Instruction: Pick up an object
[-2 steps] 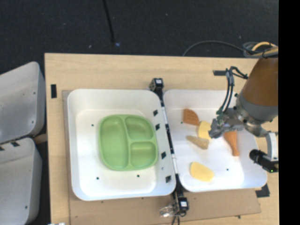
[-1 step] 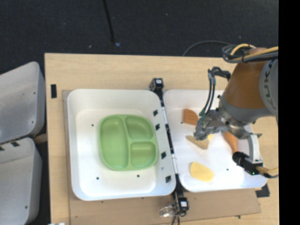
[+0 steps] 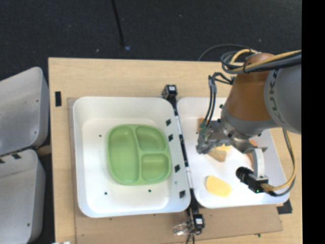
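Note:
My gripper [image 3: 204,144] hangs low over the left part of the right bin [image 3: 269,197], the arm reaching in from the right. A tan, bread-like chunk [image 3: 219,154] lies just right of the gripper, touching or nearly touching it. A flat yellow piece [image 3: 218,186] rests nearer the bin's front. A small orange bit [image 3: 202,122] peeks out behind the gripper, mostly hidden by the wrist. I see nothing clearly held.
The left bin [image 3: 81,187] holds a green divided plate [image 3: 138,153]. A ridge with black clips [image 3: 179,146] separates the two bins, close to the gripper's left. The wooden bench [image 3: 61,80] surrounds both bins.

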Robot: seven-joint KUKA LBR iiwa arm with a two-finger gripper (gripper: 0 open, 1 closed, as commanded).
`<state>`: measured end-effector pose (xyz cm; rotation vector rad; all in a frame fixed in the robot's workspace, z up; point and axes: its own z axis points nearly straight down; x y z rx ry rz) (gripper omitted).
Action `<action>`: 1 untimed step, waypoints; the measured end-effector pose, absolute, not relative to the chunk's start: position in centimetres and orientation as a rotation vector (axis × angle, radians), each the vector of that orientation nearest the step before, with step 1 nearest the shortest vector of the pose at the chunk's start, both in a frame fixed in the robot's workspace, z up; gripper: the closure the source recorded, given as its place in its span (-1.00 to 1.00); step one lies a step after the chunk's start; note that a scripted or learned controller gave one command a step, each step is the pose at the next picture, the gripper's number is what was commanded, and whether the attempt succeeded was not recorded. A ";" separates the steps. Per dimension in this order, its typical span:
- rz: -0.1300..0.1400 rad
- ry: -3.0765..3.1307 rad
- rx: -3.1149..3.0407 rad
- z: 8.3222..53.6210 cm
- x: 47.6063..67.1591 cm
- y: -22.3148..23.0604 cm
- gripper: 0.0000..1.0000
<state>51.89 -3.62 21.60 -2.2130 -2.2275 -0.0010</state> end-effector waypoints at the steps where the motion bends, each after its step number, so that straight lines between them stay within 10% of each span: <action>1: -0.002 -2.228 -2.210 21.4 51.7 2.0 1.00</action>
